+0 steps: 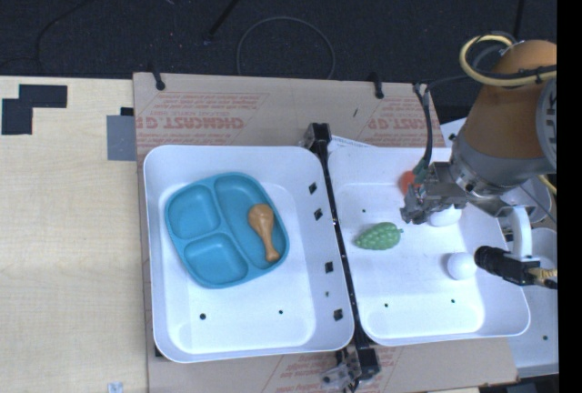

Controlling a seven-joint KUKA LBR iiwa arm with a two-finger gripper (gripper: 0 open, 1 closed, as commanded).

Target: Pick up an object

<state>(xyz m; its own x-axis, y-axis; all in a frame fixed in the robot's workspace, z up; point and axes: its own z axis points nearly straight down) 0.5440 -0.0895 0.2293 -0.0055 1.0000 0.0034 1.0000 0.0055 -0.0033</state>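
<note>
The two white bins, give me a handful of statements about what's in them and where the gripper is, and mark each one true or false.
1. A blue divided plate sits in the left bin. True.
2. The chicken drumstick lies in the right bin. False: it lies on the blue plate, in its long right compartment.
3. A green bumpy object lies in the right bin. True.
4. The gripper is over the left bin. False: it is over the right bin, just right of the green object.
5. A white ball lies in the right bin. True.
6. The green object rests on the blue plate. False: it lies on the floor of the right bin.
</note>
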